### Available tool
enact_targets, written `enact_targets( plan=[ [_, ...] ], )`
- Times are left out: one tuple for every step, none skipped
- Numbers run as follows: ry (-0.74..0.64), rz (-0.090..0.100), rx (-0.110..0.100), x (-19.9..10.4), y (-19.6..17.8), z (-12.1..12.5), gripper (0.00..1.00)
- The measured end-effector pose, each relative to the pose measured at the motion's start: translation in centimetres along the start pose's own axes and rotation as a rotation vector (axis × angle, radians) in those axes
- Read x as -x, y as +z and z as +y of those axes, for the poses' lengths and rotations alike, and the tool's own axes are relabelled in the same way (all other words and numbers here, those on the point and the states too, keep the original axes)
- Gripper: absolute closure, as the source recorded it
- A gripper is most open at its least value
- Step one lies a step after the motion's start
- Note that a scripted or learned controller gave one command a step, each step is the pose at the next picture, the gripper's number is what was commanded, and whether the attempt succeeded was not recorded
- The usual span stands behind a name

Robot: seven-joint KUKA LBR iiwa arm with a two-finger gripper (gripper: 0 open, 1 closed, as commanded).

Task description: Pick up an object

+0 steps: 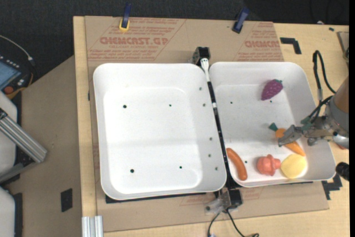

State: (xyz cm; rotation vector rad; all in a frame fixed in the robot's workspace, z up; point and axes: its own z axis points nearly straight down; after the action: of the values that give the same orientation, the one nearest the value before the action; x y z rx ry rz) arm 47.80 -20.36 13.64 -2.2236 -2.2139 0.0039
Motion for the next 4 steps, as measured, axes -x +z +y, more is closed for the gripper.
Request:
enact_targets(
  plan=[
    [-0.004, -0.003, 0.007, 2.1, 0.8, 1.6, 0.0],
    [-0.006, -0.003, 0.007, 2.0, 1.4, 3.6, 0.0],
    [-0.009, -0.003, 0.009, -0.3, 2.1, 7.5, 0.0],
    [-0.006, -0.005, 0.011, 2.1, -0.9, 10.5, 0.0]
  ],
)
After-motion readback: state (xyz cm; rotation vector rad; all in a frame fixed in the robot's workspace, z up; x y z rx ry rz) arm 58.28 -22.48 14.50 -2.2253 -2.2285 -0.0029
